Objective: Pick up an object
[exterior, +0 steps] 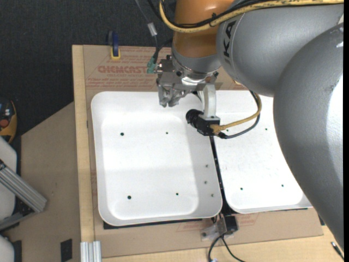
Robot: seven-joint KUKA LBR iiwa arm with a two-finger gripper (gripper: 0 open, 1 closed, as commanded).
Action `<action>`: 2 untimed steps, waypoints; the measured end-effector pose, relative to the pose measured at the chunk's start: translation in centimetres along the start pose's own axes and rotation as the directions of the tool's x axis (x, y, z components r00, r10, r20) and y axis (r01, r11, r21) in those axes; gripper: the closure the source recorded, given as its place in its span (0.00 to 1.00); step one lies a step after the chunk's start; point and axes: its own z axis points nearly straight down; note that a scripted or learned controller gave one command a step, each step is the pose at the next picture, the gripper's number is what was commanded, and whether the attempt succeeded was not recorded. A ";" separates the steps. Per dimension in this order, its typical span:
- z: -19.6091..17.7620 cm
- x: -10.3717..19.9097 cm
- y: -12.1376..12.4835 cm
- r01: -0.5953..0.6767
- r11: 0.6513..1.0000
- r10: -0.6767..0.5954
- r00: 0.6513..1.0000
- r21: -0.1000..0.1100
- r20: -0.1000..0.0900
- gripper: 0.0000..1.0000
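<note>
Tool poised over the far edge of the left bin; nothing in its grip.

From the left: the left bin shows bare white floor with small dark dots. The tool hangs at its far rim, fingers close together with nothing between them. The right bin is largely hidden by the arm. No object to pick can be seen, so its direction from the tool cannot be judged.

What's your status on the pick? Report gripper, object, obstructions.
Gripper over far edge of left bin, nothing seen between fingers. No object picked. Cable hangs from wrist over the divide to the right bin.
</note>
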 end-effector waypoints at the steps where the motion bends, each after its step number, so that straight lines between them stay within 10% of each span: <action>1: -2.6 7.4 0.8 0.004 1.000 -0.004 1.000 -0.008 -0.003 1.00; 2: -6.0 6.9 -0.2 -0.002 1.000 0.002 1.000 -0.007 -0.001 1.00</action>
